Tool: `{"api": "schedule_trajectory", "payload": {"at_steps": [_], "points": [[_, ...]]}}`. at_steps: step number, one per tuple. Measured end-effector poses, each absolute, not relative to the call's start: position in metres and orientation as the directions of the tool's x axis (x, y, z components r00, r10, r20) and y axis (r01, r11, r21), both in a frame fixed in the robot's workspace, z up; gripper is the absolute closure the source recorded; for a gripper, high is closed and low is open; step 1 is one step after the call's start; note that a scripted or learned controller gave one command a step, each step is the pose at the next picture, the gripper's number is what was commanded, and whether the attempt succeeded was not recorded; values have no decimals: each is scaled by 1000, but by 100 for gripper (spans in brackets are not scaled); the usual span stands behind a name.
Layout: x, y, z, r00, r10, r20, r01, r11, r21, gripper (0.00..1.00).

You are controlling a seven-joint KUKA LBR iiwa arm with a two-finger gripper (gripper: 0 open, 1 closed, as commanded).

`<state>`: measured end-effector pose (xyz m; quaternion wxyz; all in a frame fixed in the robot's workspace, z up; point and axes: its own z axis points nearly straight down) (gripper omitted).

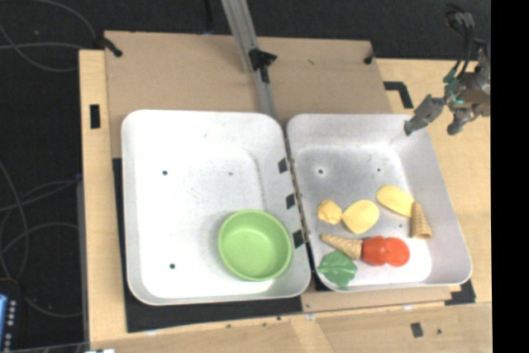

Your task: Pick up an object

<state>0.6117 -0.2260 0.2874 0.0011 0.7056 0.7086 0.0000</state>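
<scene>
Bottom of the frame first: green bowl (254, 245) sitting in the lower right corner of the left bin (165, 145), all alone there. Right next door, lower half of the right bin (347, 146), a little pile of toy food: green leafy piece (337, 268) down at the bottom edge, red tomato-looking thing (386, 251) just beside it, an orange cone (341, 244) lying between them and the yellow stuff. A bit further up: small yellow lump (330, 212), bigger pale yellow piece (360, 216), another yellow one (395, 199), and a second cone (421, 221) tucked against the right wall, long axis running roughly up-down in the frame.

Further back, upper right of the frame: the hand (437, 118) hovering over the top right corner of the right bin, well apart from the pile. Fingers splayed apart, nothing between them, so not gripping anything yet.

Key bit for the next move, probably: whole pile lies down and to the left of the hand. Nearest candidates look like the yellow one and the wall-side cone; cone so close to the wall seems trickier to pinch.

Past the bins, just bare tan surface (190, 70) and a metal pole (235, 4) slanting toward the top.
</scene>
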Motion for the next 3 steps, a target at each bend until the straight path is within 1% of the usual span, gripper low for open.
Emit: {"api": "schedule_trajectory", "payload": {"at_steps": [1, 2, 3], "points": [[612, -226, 288, -4, 1000, -3, 1000, 4, 1, 0], [618, -227, 243, -5, 1000, -3, 1000, 5, -3, 0], [618, -227, 201, 0, 1000, -3, 1000, 0, -3, 0]]}}
